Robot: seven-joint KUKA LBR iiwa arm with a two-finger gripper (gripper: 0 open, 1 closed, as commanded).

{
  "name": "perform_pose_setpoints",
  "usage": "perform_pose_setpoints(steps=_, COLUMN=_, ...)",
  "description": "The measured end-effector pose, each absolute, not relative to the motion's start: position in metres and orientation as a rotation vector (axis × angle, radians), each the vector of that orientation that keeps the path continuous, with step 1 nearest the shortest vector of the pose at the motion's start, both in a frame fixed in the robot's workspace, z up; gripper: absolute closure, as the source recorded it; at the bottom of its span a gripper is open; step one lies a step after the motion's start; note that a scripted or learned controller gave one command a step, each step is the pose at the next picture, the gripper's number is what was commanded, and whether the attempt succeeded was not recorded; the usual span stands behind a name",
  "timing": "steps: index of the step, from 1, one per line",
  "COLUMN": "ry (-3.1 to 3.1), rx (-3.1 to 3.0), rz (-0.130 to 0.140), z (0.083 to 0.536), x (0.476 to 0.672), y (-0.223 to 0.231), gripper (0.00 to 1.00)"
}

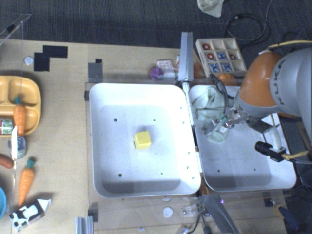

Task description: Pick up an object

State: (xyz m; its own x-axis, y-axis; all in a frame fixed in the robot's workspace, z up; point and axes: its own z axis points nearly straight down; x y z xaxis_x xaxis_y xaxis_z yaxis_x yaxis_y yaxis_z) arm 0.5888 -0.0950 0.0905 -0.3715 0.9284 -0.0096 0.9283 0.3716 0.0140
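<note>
A small yellow block (143, 140) lies near the middle of the left bin (112, 179). In the right bin (253, 179), a pale crumpled cloth-like item (204, 97) sits in the far left corner. A clear, glassy object (215, 132) lies just in front of it. My gripper (223, 123) hangs low over the right bin's left half, right at the clear object; whether it touches that object I cannot tell. The grey arm with its orange band (258, 84) reaches in from the right.
A tic-tac-toe board (222, 55) and a purple item (156, 72) lie behind the bins. A yellow tray (27, 89), toy carrots (25, 179) and other toys sit on the bench at far left. A metal divider post (185, 57) stands between the bins.
</note>
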Motion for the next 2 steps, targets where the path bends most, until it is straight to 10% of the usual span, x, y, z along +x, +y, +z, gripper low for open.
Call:
perform_pose_setpoints(steps=1, ry=2.580, rx=1.744, rz=0.018, z=0.105, x=0.593, y=-0.095, gripper=1.00)
perform_pose_setpoints(steps=2, ry=2.665, rx=1.646, rz=0.009, z=0.192, x=0.643, y=-0.035, gripper=1.00)
